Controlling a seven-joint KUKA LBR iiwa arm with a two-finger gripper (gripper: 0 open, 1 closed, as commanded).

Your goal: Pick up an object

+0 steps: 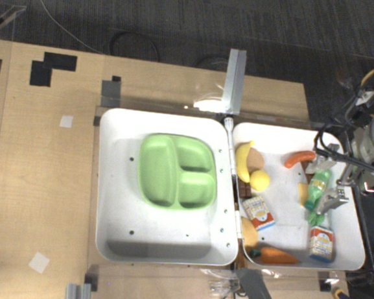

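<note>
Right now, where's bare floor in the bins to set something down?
Left bin: bare strips around the green divided tray, widest along the near wall. Right bin: one open patch mid-floor between the small carton and the green bottle. Crowded along the divider and under the gripper.

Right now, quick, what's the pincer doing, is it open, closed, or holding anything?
Pincer: over the right bin, down beside the green bottle; whether it is open, closed or gripping anything cannot be told from this view.
</note>
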